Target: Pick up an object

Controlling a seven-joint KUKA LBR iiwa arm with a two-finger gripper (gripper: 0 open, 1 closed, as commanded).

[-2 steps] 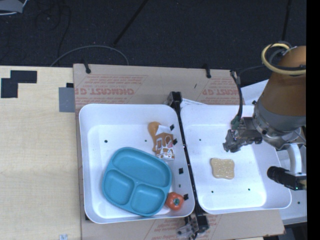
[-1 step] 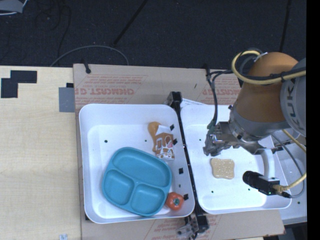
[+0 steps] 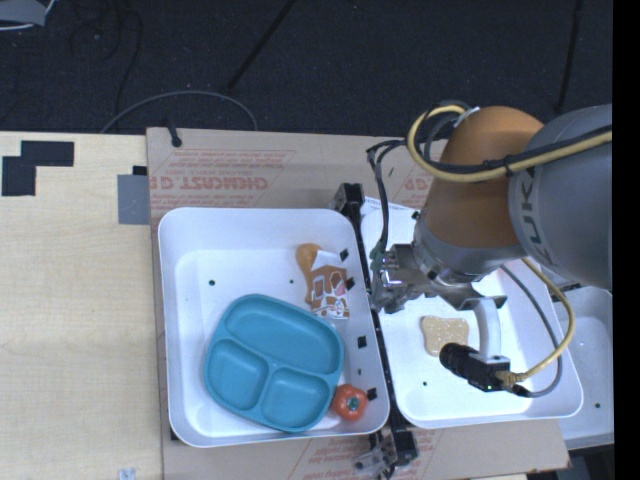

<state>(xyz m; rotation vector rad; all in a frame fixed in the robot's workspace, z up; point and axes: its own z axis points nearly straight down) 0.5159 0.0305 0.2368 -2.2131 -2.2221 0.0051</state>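
From above, the grey arm (image 3: 560,198) with its orange band reaches in from the right and hangs low over the seam between two white bins on the surface. Its tool (image 3: 392,280) sits at the left edge of the right bin (image 3: 560,408), just beside the divider, with the wrist bulk covering most of it; whether it is apart or together cannot be told from this angle, and nothing shows clamped in it.

In the right bin a pale toast-shaped piece (image 3: 443,334) lies on the floor, near and slightly right of the tool, partly under the arm's cables. A black cable fitting (image 3: 478,366) hangs just nearer than it.

In the left bin (image 3: 185,258) a blue divided tray (image 3: 272,361) lies tilted across the middle. A small printed packet with a tan top (image 3: 324,286) rests at its far right corner, close to the divider. A red tomato-like ball (image 3: 349,402) sits at the tray's near right corner, touching or almost touching it.

The step in hand looks like the approach: the arm is down over the bins but no object is lifted. The toast piece appears the nearest candidate. The next move would call for centring the tool over one flat, low object and descending squarely, clear of the bin wall and the divider.
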